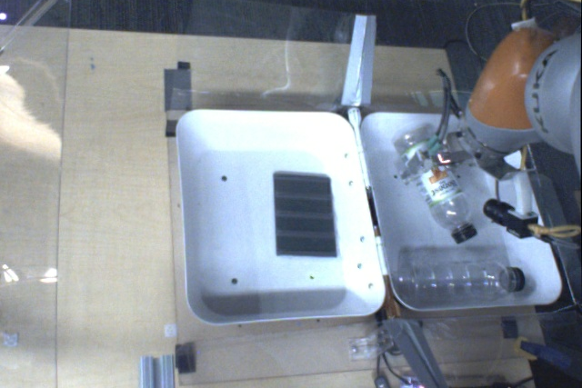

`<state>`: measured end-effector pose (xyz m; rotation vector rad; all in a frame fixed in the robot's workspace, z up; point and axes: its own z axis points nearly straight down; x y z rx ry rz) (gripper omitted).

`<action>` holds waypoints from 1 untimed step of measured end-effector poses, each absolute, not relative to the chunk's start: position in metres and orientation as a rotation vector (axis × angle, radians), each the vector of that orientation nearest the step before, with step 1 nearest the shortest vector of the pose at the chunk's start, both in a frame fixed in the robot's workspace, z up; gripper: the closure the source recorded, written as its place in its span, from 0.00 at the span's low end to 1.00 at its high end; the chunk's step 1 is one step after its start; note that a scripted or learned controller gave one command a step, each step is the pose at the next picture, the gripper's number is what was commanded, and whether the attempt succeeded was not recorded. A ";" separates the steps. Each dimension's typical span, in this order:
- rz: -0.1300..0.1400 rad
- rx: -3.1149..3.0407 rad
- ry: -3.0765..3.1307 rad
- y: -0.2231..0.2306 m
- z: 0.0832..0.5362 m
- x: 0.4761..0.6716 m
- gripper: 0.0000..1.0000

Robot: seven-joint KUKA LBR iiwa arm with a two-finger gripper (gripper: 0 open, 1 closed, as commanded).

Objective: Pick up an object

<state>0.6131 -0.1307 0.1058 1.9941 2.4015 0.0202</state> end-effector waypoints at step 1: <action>0.007 1.858 2.527 -0.074 0.186 0.638 1.00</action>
